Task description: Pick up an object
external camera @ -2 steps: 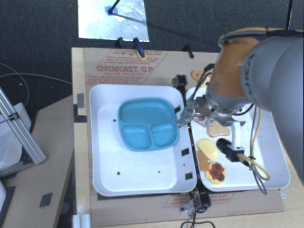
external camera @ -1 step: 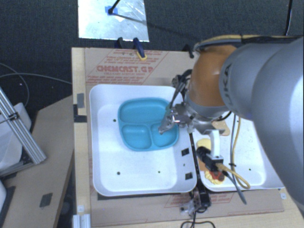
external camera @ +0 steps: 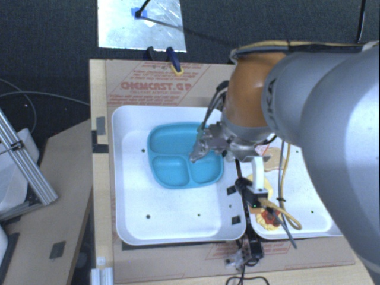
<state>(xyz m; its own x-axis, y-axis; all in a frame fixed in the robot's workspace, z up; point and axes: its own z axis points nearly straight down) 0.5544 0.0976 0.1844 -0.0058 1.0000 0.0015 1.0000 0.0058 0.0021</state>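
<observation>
A blue divided plate (external camera: 172, 159) with three compartments lies in the upper middle of the left white bin (external camera: 127, 177). My gripper (external camera: 199, 151) hangs low over the plate's right side, near the ridge between its compartments, and its tip looks close to or touching the plate. The grey arm with its orange band (external camera: 252, 94) reaches in from the right and hides the plate's upper right rim. In the right bin (external camera: 314, 218), a small yellow and red object (external camera: 270, 217) lies near the front left corner, partly behind cables.
The arm's bulk covers most of the right bin. A brown printed cardboard sheet (external camera: 157, 85) lies under the bins. A blue and yellow clamp (external camera: 174, 61) sits at its far edge, and a shiny metal plate (external camera: 139, 13) lies beyond.
</observation>
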